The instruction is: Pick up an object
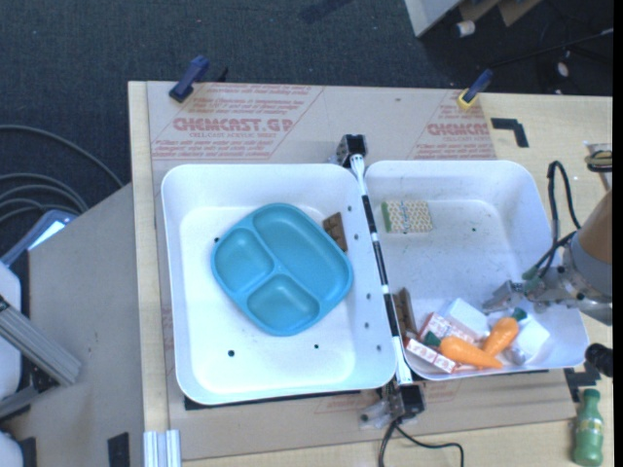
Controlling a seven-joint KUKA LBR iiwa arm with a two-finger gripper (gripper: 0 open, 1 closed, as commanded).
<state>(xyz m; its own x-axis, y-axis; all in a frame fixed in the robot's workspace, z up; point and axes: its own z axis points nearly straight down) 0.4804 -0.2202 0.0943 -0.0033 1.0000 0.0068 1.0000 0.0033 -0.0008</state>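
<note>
Over right bin's (458,178) near corner, lower gripper (513,300), jaw state impossible to tell, squarely astride orange carrot (477,343) before closing.

Bright, even light is falling from overhead, washing the two white bins (195,290) close to overexposure, and fine detail is fading on their floors. The blue divided plate (282,267) is casting only a faint, soft shadow. The dark floor (146,17) at the far side is staying dim. The whole picture is looking slightly soft and grainy.
</note>
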